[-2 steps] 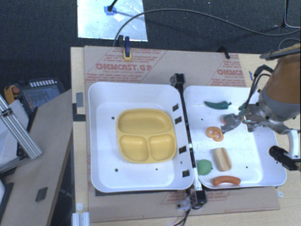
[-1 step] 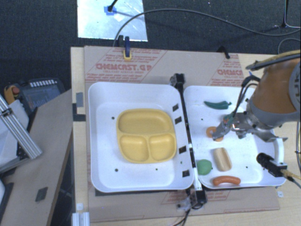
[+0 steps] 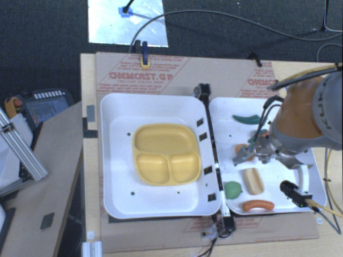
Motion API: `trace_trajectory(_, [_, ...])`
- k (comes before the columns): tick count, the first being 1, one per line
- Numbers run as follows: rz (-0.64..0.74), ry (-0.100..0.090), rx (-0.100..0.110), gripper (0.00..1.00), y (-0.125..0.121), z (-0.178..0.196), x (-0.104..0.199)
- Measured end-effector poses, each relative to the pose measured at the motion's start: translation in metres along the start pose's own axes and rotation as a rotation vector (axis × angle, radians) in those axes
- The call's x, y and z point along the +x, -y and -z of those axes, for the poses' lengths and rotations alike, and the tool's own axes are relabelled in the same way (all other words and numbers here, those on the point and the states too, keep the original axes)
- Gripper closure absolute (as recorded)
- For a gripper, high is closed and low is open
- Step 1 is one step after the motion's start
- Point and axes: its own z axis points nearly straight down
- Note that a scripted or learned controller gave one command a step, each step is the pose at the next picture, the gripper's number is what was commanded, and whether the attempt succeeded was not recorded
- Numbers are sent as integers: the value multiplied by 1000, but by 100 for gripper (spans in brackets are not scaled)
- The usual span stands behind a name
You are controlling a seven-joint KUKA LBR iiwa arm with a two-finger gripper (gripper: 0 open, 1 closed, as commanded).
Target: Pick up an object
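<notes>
While the arm [image 3: 308,111] reaches in over the right bin [image 3: 224,111], your gripper [image 3: 247,153] hangs low near the middle of that bin, just beside a small orange piece [image 3: 242,147]. You cannot tell from this slant whether it is open or closed, and nothing shows plainly between its tips, so do not count anything as held.

Your candidates all lie in the right bin. A tan bun-shaped piece [image 3: 253,180] lies just below the gripper. A green round piece [image 3: 232,189] sits near the bin's lower left corner, an orange-red sausage-shaped piece [image 3: 258,205] lies along the front wall, and a dark green curved piece [image 3: 246,119] rests toward the back. The left bin [image 3: 115,143] carries a yellow divided tray [image 3: 163,153].

These look like light plastic toy foods, stiff and smooth, so expect them to slide or roll if pinched off centre. The bun is probably your easiest take: close across its narrow width at the middle. The sausage sits close to the wall, which may crowd the gripper. The tray is wide and shallow, and likely gives you only its rim.

On the brown board [image 3: 144,75] beneath the bins you can read "CHEMCAST", printed in red at the back left and again, partly covered, at the back right. Smaller letters beside the word are too blurred to read. The arm bears dark lettering that you cannot make out fully.
</notes>
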Motion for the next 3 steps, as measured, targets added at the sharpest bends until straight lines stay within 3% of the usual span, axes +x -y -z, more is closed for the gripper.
trace_trajectory(1, [0,0,-1,0,0,-39,0])
trace_trajectory(2, [1,2,-5,100,-1,-27,0])
trace_trajectory(3, [2,2,-8,100,2,18,1])
